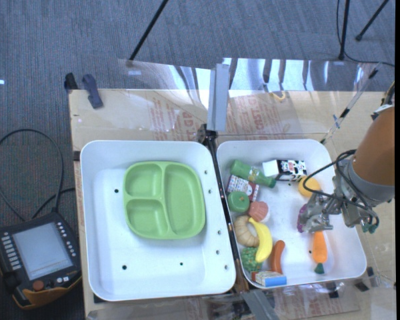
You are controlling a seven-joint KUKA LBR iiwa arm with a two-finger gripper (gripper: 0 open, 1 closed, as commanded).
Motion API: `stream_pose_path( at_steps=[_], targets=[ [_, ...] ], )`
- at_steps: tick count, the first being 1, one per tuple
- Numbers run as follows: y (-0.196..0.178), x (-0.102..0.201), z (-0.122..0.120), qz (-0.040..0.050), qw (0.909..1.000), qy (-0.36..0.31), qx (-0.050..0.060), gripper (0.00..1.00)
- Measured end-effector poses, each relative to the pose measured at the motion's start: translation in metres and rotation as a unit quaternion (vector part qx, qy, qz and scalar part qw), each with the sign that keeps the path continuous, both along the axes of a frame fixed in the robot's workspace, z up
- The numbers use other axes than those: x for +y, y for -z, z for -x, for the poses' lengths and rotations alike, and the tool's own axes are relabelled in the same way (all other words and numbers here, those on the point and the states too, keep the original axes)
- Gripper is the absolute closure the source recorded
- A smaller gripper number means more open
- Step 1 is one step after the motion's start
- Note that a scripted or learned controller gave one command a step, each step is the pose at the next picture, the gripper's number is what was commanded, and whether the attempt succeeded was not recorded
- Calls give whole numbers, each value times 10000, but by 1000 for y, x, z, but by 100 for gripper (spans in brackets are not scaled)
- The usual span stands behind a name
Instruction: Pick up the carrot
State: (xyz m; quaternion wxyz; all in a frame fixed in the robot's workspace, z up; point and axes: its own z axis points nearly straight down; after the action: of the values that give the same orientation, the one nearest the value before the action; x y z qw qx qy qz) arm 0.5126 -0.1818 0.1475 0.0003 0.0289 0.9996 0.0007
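Observation:
The carrot (319, 248), orange with a green stub at its near end, lies flat near the right wall of the right bin (347, 262). My gripper (318, 223) hangs just beyond the carrot's far end, and the arm comes in from the right. The fingers look open, with nothing between them. A purple toy (302, 217) sits right against the gripper's left side.
The right bin also holds a green bottle (250, 172), a black-and-white carton (291, 169), a yellow fruit (309, 187), a banana (262, 232) and a red sausage (278, 255). A green divided plate (165, 199) lies in the left bin (100, 245).

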Motion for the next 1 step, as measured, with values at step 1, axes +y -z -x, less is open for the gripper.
stream_pose_path(
  at_steps=[1],
  targets=[
    [-10, 2, -2, -3, 10000, -18, -9, 100]
  ],
)
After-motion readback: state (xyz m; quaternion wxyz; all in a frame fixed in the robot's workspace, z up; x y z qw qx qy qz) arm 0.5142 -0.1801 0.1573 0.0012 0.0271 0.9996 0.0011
